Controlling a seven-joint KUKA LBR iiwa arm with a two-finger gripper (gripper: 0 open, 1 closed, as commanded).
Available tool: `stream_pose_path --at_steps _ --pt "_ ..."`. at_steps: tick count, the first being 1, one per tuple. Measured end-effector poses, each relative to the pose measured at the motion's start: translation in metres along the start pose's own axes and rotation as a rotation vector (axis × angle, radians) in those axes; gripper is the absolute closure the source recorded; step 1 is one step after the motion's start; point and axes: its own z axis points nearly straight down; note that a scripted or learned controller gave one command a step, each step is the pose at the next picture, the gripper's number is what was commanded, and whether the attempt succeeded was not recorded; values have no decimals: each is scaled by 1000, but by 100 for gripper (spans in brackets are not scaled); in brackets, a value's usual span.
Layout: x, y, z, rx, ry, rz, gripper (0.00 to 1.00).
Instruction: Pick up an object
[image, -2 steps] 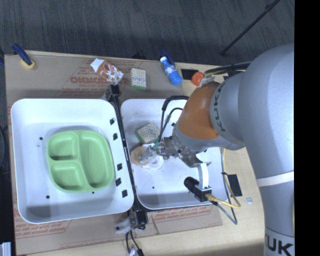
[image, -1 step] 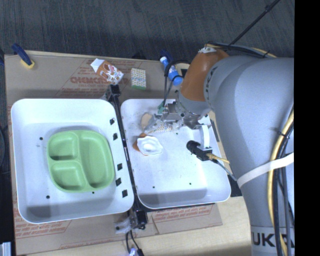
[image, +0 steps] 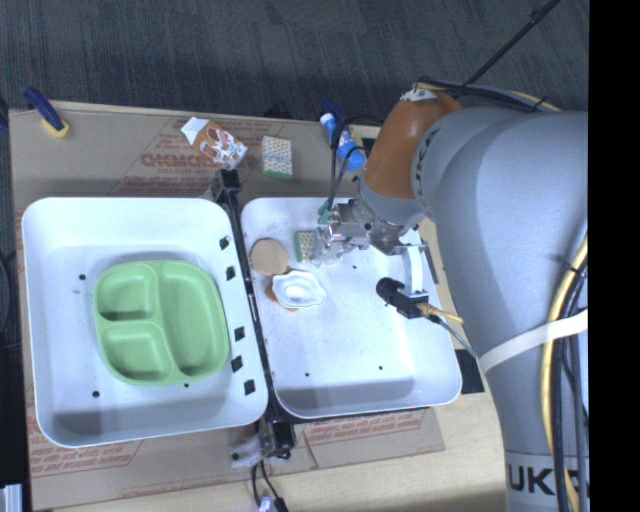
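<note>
Camera view: tool (image: 325, 243) at right bin's (image: 400, 385) 11 o'clock, over green packet (image: 305, 245); grip state unreadable. Risk: crowding brown disc (image: 268, 256) deflects grasp.

Brightness: even and moderate, the white bins (image: 60, 400) the brightest surfaces (slightly washed out along their rims).
Light source: overhead, diffuse; direction cannot be told closely.
Shadows: soft, a dark strip along the bench's far edge and faint shade under the arm (image: 500, 230).
Glare: mild sheen on the arm's grey shell and orange band.
Sharpness: soft overall; small items blurred, box lettering barely legible.
Distortion: slight slant, bin edges bowed.
</note>
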Motion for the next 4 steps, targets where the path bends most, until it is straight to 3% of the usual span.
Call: stream_pose_path --at_steps 1,2,3,4 --pt "121 -12 -90 -22 1 -3 100" --pt "178 -106 -86 -16 -1 -2 100" --pt "178 -106 -87 -17 -2 -2 0" --pt "75 -68 -104 -20 -3 2 0"
